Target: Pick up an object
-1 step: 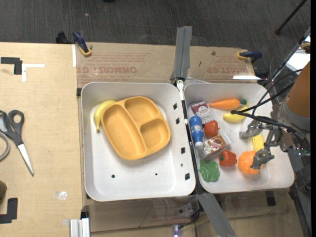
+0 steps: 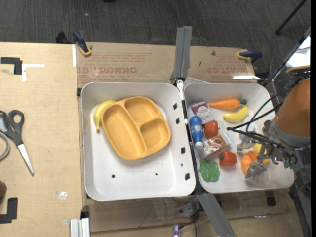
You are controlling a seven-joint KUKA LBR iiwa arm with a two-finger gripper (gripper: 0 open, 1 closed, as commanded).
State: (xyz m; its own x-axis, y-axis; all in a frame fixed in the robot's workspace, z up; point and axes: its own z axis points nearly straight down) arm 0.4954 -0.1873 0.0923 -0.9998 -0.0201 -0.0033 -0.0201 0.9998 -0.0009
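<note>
- Working the grasp step in the right bin (image 2: 286, 181): hanging low over its near right corner with the fingers (image 2: 250, 158) spread apart, gripping nothing yet.
- Bracketing what looks like the orange toy (image 2: 247, 162), one grey tip reaching beyond it and the other sitting on its near side; lying between the tips, touching or nearly so, too blurred to tell which.
- Aiming, as a judgement, to centre on the toy's widest part before clenching, since a rounded, smooth piece is likely to squirt out sideways.
- Keeping clear of the red pepper (image 2: 228, 158) lying just to the fingers' left, well separated enough not to get pinched along.
- Closing slowly and lifting straight up, avoiding dragging toward the bin wall just on the fingers' near side.
- Checking for the toy between the tips before counting the pick as done.
</note>
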